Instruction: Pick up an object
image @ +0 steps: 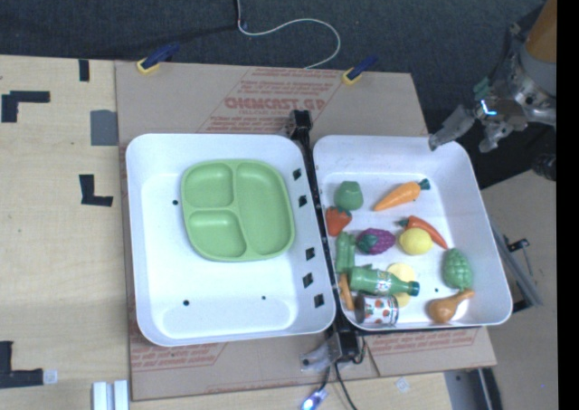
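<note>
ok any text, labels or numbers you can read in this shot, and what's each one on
Red print on the cardboard sheet behind the bins: blurred, looks like one bold word over a smaller line, not readable for sure.
Label on the green bottle in the right bin: too small to read.
Label on the can beside it: too small to read.
Nothing else carries text.

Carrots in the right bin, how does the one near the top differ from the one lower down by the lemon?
The upper carrot looks paler orange and lies by itself on bare bin floor; the lower carrot looks redder and touches the lemon. The upper one's green end points up-right, while the lower one slants down-right. Both are toy carrots in the right bin.
</note>
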Controlling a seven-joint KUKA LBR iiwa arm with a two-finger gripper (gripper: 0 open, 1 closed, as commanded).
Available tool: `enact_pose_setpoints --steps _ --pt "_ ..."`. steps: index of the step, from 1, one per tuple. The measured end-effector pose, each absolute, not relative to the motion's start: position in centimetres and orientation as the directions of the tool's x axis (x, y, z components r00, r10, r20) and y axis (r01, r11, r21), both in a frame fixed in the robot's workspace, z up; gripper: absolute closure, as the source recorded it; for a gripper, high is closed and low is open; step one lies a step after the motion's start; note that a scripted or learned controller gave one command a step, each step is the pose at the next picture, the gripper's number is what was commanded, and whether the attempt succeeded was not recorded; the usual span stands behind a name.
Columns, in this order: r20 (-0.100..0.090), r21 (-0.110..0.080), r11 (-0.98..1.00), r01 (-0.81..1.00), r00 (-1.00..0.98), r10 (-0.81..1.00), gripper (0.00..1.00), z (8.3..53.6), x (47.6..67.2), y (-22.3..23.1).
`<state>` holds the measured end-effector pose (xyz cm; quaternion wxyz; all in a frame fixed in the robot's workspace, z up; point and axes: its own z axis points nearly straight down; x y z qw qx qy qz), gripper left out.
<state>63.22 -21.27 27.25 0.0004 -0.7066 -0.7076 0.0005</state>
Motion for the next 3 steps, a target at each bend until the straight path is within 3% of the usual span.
enact_pose_setpoints --steps 1,2,3 --pt "0.007 -0.016 0.008 1.000 -0.008 1.000 0.00 14.9 59.5 -12.0" --pt "-0.005 -0.001 -0.002 1.000 0.002 1.000 0.00 8.1 58.1 -13.6" --pt "0.001 0.004 0.005 1.000 -0.005 1.000 0.00 19.0 54.0 -7.2"
